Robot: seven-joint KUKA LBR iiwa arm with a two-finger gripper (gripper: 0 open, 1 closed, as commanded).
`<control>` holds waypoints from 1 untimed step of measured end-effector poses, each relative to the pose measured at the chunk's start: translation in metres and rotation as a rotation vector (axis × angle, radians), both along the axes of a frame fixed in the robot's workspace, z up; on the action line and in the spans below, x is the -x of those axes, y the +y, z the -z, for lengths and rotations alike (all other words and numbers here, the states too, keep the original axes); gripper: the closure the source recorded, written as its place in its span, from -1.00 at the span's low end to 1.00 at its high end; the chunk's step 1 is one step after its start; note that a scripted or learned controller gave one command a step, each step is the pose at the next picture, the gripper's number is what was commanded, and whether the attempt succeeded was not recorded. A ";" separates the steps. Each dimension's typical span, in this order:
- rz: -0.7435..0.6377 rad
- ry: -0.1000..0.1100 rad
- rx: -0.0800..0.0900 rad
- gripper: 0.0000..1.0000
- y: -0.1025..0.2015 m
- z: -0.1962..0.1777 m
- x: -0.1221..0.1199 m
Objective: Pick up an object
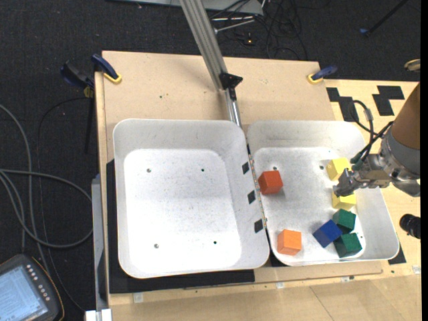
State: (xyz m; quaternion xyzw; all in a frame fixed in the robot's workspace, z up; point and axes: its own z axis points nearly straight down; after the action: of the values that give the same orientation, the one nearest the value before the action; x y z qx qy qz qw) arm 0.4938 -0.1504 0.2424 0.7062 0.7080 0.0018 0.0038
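- Right now two white bins sit side by side on a light wood bench.
- The left bin has bare white floor with small dark specks on it.
- The right bin has all the blocks in it.
- A red-orange block sits at about 9 o'clock in the right bin, near the wall shared with the left bin.
- An orange block sits at about 7 o'clock, near the front rim, well apart from the red-orange one.
- A blue block sits at about 5 o'clock, and it touches the green blocks beside it.
- A green block is just up and right of the blue one.
- A second green block is at the front right corner, just below the first green one.
- A yellow block sits at about 2 o'clock in the right bin.
- Another yellow block sits at about 3 o'clock, just above the green blocks.
- The grey arm comes in from 3 o'clock, over the right rim of the right bin.
- The gripper hangs low between the two yellow blocks, very close to both.
- I cannot tell if the gripper is pinching a block or is let go, because that part is too small and dark.
- A silver pole leans in from 12 o'clock and ends near the back of the gap between the bins.
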 end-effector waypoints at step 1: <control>0.000 0.006 -0.002 1.00 0.000 -0.001 -0.001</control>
State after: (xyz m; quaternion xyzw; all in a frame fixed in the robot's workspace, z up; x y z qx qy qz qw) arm 0.4946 -0.1505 0.2439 0.7064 0.7078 0.0001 0.0009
